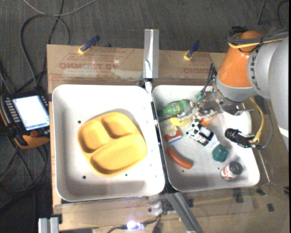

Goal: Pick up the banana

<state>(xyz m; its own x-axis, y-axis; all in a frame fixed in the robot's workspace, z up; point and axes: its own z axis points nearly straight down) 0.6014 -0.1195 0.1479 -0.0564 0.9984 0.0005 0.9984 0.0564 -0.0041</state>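
Note:
In the right bin point(250, 178) a yellow curved piece, apparently the banana point(174, 124), lies near the left wall, partly covered by a green bottle point(173, 108) and a small red and white packet point(173, 137). My gripper point(201, 111) hangs low over the upper middle of that bin, just right of the bottle and the banana, amid clutter. The grey arm with its orange band point(237, 64) comes in from the upper right.
A black and white box point(200, 132), a red sausage point(178, 158), a teal cup point(220, 153) and a small can point(231, 170) lie in the right bin. The left bin point(68, 106) holds a yellow divided plate point(112, 142). A handheld screen point(28, 111) sits far left.

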